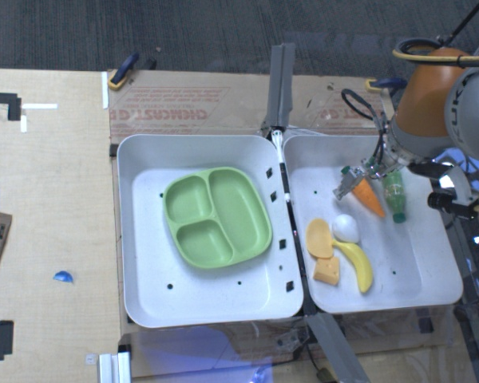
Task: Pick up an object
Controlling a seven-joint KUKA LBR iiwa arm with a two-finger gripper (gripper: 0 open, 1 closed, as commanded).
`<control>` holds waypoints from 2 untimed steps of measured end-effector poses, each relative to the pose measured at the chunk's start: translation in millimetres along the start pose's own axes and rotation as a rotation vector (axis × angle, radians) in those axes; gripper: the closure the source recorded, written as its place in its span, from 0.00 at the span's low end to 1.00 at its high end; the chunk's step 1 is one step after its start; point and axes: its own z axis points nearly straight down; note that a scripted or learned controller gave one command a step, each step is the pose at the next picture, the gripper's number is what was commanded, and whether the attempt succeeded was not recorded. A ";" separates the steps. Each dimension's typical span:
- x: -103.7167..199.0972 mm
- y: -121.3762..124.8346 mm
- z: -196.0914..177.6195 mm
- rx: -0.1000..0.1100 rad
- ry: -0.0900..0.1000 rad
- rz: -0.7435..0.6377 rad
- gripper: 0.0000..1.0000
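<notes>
Carrot (370,199), orange and tapered, perhaps touching end effector (353,183)

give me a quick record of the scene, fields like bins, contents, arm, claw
left bin: holds a green divided plate, three compartments, nothing in them
right bin: carrot, green bottle, white ball, banana, two yellow-orange pieces
arm: reaches in from the right, over the right bin's far side
claw: low at the carrot's upper end; a grasp cannot be told
bench: small blue item left of the bins
</notes>
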 end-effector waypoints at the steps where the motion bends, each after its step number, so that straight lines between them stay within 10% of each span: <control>1: 0.1 -0.1 0.2 0.000 0.000 0.000 0.00; 2: -1.3 0.3 -10.4 -0.003 -0.002 0.003 1.00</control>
